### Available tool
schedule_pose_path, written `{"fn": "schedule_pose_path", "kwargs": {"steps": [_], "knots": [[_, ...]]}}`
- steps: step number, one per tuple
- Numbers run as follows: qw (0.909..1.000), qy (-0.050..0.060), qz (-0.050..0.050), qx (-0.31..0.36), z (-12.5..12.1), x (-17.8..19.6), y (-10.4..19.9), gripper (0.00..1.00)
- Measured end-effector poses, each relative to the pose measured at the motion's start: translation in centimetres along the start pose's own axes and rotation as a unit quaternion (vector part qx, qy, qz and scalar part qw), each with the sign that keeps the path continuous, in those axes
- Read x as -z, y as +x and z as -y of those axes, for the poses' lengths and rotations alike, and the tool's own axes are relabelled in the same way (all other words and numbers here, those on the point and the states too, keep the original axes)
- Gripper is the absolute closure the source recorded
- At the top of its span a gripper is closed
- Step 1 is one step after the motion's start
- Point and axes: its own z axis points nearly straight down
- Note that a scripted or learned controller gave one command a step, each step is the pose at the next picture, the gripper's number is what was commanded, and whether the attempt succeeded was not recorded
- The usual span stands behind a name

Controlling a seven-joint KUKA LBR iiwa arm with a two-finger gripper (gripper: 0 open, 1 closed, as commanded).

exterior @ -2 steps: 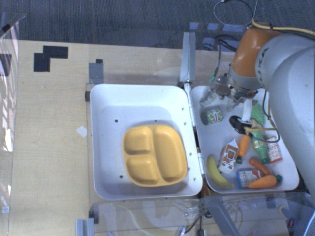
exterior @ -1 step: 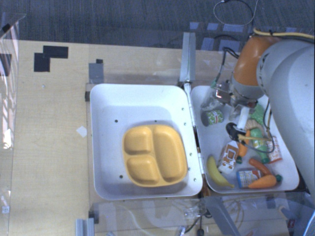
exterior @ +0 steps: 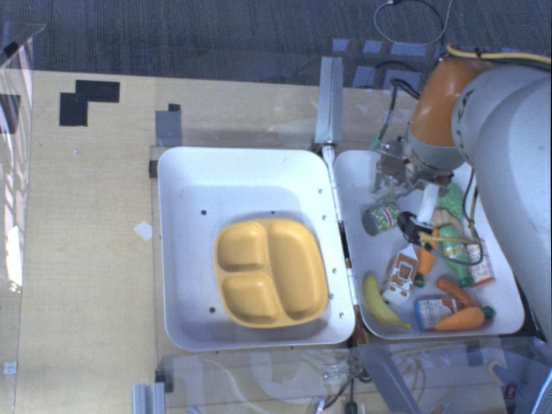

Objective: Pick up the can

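A banana (exterior: 382, 301), carrots (exterior: 459, 319) and small boxes (exterior: 402, 272) crowd the right bin (exterior: 349, 188). The can (exterior: 380, 219) lies on its side near that bin's left wall, grey end facing left. The gripper (exterior: 398, 182) hangs just above it.

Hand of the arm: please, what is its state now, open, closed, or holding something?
Hand: cannot be told; it hangs over the right bin, just above the can, and the can is not seen between its fingers.

A divided tray (exterior: 270, 272) is lying in the left bin (exterior: 185, 231); the can (exterior: 379, 219) is sitting at three o'clock, in the right bin (exterior: 349, 175).
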Motion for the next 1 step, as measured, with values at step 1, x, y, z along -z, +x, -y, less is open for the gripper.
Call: {"fn": "schedule_pose_path", "kwargs": {"steps": [1], "knots": [[1.0000, 0.000, 0.000, 0.000, 0.01, -0.01, -0.01, 0.00]]}}
